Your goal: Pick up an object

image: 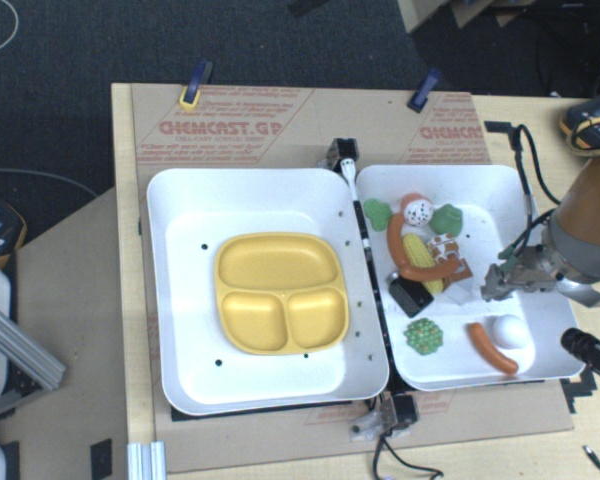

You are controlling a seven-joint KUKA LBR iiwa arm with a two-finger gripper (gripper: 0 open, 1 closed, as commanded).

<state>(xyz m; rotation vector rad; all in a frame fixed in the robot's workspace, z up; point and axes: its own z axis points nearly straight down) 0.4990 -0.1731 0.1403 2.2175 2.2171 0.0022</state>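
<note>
Hovering Above the Right Bin, Toys Just Below and Left

Reaching in from the right, the arm (585, 223) brings its end effector (508, 276) over the right bin (480, 183), in the open white patch along that bin's right half. Whether the end effector is spread or closed cannot be told from this slant, and nothing can be seen caught in it.

Closest to it is the white egg (510, 330), lying just below it in the picture, toward the near rim. Touching the egg's left side is an orange sausage (488, 348), whose long axis runs on a diagonal from upper left to lower right. My judgement is that either of these is the likeliest target, calling for a short shift toward the near rim and then a descent.

Further left sits a crowded cluster: a corn cob (417, 252), a curved hot dog (405, 243), a black block (412, 295) and a green broccoli piece (423, 336). These lie well left of the end effector and are packed together, so a clean grip there looks harder.

A yellow divided tray (280, 293) rests in the left bin (180, 268), well apart from the arm.
</note>
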